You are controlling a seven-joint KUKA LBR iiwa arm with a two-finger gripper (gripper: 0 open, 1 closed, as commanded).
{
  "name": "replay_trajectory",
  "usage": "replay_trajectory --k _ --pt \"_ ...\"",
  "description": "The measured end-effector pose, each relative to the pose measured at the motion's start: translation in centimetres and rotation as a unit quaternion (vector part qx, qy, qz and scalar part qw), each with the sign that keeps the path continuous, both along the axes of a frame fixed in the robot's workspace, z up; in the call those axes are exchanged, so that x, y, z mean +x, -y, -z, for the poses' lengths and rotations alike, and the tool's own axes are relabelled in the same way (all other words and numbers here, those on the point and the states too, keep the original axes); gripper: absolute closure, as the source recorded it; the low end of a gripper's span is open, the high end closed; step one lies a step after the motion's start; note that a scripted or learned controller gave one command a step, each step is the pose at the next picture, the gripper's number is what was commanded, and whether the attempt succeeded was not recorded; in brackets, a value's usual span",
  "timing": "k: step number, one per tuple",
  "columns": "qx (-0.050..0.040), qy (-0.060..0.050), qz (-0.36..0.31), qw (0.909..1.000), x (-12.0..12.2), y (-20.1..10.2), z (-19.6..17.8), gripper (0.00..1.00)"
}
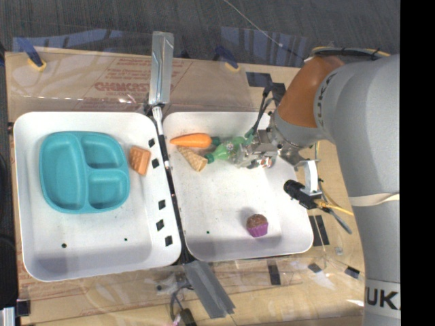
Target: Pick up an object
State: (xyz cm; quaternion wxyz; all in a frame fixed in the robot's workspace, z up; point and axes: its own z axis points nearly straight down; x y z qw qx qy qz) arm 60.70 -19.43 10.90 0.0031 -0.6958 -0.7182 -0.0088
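Note:
In the right bin an orange carrot with a green leafy top lies near the back wall. A tan ice-cream cone rests just in front of it. A small muffin in a purple cup stands near the front. My gripper is low in the bin at the carrot's green end, with its metal fingers right against the leaves. Whether anything is between them is hidden by the wrist.
The left bin holds a teal divided plate and a small orange wedge by the divider. A metal bar stands at the back between the bins. The arm covers the right bin's right wall.

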Motion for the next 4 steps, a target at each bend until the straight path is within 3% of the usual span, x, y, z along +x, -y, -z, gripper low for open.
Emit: replay_trajectory --k 1,2,3,4 --pt "-0.0068 -0.001 0.008 0.9999 3.7 -8.4 -6.5 1.00" --pt "-0.0066 -0.004 0.009 0.9999 5.0 -17.5 -8.3 1.00" --pt "-0.0073 -0.006 0.008 0.9999 2.0 -26.7 -8.2 1.00" --pt "-0.0080 0.001 0.013 0.9999 -2.8 -21.1 -21.2 1.00"
